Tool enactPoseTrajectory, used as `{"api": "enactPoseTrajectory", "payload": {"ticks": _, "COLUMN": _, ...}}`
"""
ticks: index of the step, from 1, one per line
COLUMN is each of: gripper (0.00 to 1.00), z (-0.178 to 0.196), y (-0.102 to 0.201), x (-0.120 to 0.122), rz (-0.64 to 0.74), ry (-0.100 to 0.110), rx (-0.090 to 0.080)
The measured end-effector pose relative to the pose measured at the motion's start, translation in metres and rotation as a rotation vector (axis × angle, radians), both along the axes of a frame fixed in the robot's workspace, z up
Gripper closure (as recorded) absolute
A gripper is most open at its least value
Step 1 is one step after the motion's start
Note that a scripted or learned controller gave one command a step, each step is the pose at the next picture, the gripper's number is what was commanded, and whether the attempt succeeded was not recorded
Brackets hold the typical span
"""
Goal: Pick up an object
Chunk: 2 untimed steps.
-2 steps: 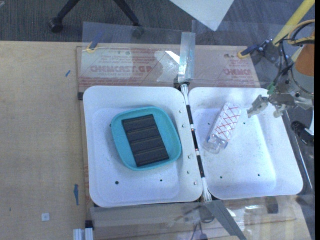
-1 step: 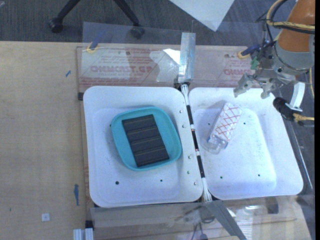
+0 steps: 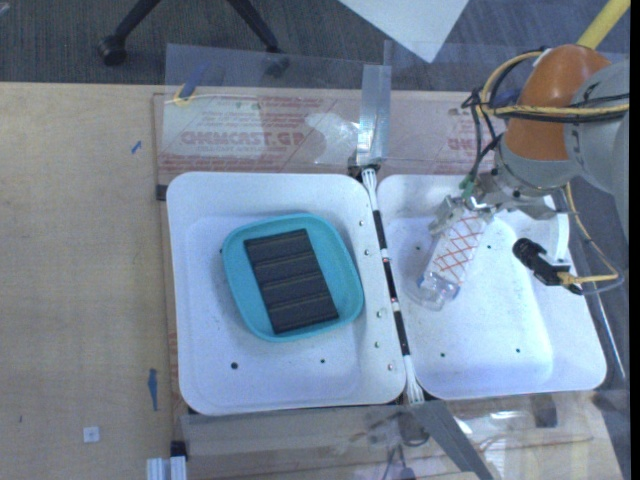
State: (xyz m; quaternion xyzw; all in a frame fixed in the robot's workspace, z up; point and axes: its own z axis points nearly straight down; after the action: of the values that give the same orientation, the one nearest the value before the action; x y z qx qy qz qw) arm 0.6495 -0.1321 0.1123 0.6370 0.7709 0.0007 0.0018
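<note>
The shallow white plastic left bin (image 3: 190, 368) holds a teal rounded-square dish (image 3: 238, 268), with a dark grey ribbed slab (image 3: 290, 281) lying flat in it. A second white bin (image 3: 500, 353) touches its right edge. A red-lettered pale strip (image 3: 240, 134) runs along its far rim.

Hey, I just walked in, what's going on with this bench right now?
The grey arm reaches in from the right, and its gripper is down in the right bin. It sits at the upper end of a clear cup with a red lattice print, which lies tilted there. Whether the cup is actually gripped cannot be told. In the left bin, a dark ribbed block rests on a teal tray, away from the gripper.
</note>
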Motion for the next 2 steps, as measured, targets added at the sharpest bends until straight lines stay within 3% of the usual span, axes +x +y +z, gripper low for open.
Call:
{"api": "enactPoseTrajectory", "payload": {"ticks": 1, "gripper": 0.00, "z": -0.006, "y": 0.022, "x": -0.011, "rz": 0.064, "ry": -0.041, "rx": -0.015}}
{"api": "enactPoseTrajectory", "payload": {"ticks": 2, "gripper": 0.00, "z": -0.006, "y": 0.030, "x": -0.035, "rz": 0.110, "ry": -0.046, "rx": -0.012}}
